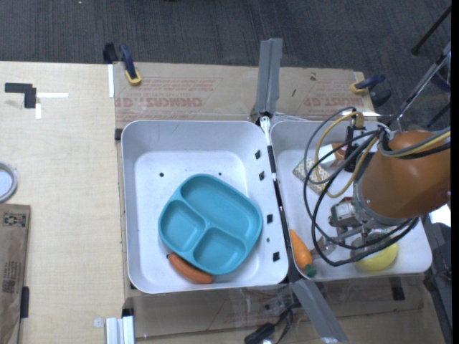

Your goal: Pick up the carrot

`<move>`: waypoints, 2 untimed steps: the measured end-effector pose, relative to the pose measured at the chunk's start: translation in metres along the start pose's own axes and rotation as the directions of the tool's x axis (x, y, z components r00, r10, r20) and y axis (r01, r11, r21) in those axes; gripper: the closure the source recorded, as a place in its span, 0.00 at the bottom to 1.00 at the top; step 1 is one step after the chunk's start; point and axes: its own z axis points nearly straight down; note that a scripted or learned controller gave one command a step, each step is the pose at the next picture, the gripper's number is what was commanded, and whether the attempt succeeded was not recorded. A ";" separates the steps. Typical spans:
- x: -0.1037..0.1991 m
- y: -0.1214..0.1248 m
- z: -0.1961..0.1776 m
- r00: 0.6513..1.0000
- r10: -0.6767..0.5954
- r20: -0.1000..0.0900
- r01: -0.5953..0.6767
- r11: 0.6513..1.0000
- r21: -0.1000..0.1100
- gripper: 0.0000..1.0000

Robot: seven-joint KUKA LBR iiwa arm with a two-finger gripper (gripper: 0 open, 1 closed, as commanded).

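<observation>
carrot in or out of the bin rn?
In. The carrot lies in the right bin, along its left wall, green end toward the near corner.

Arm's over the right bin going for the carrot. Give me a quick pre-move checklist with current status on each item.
1. Carrot located: ok, it lies in the right bin against the left wall, near the front corner.
2. Carrot free of a grasp: ok, nothing grips it.
3. Gripper over the carrot: not ok, it sits to the carrot's right, apart from it.
4. Finger state: cannot tell, cables and the wrist hide it.
5. Neighbours: ok, the yellow fruit lies on the far side of the gripper.
6. Lookalike: not ok, an orange sausage-like item lies in the left bin beside the blue plate.
</observation>
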 end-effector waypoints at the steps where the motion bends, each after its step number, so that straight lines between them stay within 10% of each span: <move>1: -0.012 -0.037 -0.100 0.997 0.071 0.001 -0.071 0.997 0.001 0.00; 2: 0.011 -0.019 -0.006 0.999 -0.053 0.001 0.053 0.999 -0.002 0.00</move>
